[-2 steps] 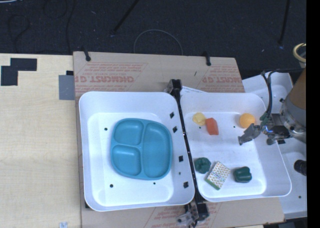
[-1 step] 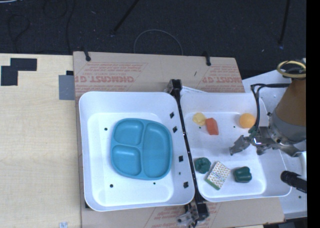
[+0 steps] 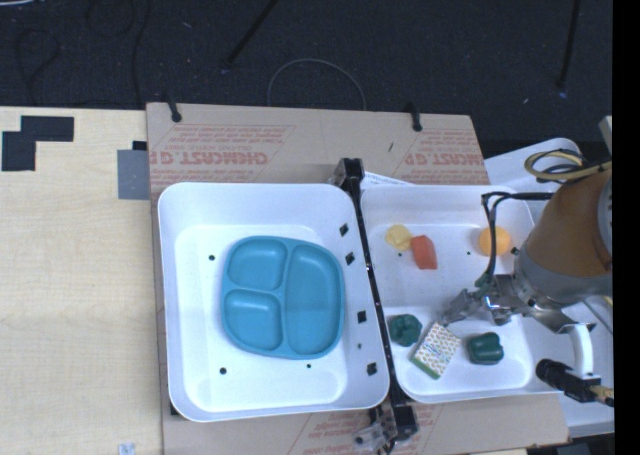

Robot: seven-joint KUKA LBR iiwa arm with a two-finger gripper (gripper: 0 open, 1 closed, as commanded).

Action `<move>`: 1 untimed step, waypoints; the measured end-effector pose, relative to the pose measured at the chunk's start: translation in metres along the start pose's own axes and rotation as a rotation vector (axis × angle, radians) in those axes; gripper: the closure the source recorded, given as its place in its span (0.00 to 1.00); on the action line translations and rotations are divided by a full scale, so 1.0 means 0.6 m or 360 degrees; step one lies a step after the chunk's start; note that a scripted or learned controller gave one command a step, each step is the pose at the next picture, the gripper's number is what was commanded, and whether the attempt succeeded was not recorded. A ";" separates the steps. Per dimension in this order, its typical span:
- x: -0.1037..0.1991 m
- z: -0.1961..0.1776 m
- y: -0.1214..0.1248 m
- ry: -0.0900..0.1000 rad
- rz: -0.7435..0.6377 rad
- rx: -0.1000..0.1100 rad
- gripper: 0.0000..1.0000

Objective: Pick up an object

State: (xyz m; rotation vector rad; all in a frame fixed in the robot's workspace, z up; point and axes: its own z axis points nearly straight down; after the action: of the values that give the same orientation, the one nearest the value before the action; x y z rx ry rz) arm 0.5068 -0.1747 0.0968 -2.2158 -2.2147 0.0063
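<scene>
- The arm [image 3: 572, 243] is leaning over the right bin [image 3: 455, 388] from the right, risking a knock against the wall.
- The claw [image 3: 462, 309] is hanging low; I cannot tell its spread.
- The patterned packet [image 3: 436, 350] is lying just below it, flat, likely slipping.
- The green pieces [image 3: 485, 348] are crowding nearby, inviting a nudge.

The bench [image 3: 70, 273] bears a cardboard sheet [image 3: 300, 148] under two white bins [image 3: 190, 213] side by side.
</scene>
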 end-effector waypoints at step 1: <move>0.001 0.016 0.000 -0.0003 0.0002 -0.0009 0.00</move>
State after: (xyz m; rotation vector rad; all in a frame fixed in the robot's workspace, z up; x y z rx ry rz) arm 0.5066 -0.1739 0.0873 -2.2211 -2.2172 0.0022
